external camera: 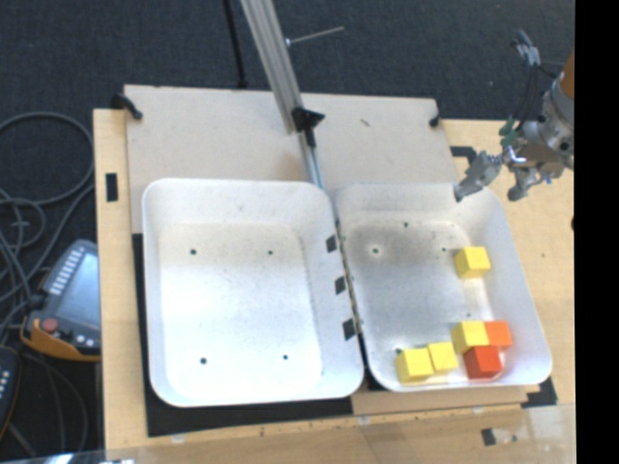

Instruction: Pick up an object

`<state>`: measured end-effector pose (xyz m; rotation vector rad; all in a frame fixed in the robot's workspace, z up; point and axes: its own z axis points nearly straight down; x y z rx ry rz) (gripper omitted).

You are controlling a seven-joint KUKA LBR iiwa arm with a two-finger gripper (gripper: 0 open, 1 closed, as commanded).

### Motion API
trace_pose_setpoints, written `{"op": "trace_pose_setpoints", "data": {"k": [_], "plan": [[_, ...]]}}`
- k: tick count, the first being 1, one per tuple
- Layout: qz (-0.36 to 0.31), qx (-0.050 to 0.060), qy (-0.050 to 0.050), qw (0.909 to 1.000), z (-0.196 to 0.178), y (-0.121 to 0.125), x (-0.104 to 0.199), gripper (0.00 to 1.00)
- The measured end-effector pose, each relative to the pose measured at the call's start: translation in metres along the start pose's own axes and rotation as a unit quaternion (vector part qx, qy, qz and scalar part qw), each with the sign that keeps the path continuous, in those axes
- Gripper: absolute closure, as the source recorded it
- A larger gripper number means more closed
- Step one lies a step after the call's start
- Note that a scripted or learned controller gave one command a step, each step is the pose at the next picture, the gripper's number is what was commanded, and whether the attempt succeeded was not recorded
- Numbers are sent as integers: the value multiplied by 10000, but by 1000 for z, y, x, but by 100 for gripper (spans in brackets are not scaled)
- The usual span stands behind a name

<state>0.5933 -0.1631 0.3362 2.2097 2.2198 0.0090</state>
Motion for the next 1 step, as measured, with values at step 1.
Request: {"op": "trace_pose_setpoints", "data": {"k": [1], "plan": [[-6,-49,-7,10000,210,-12,-32,0]]}}
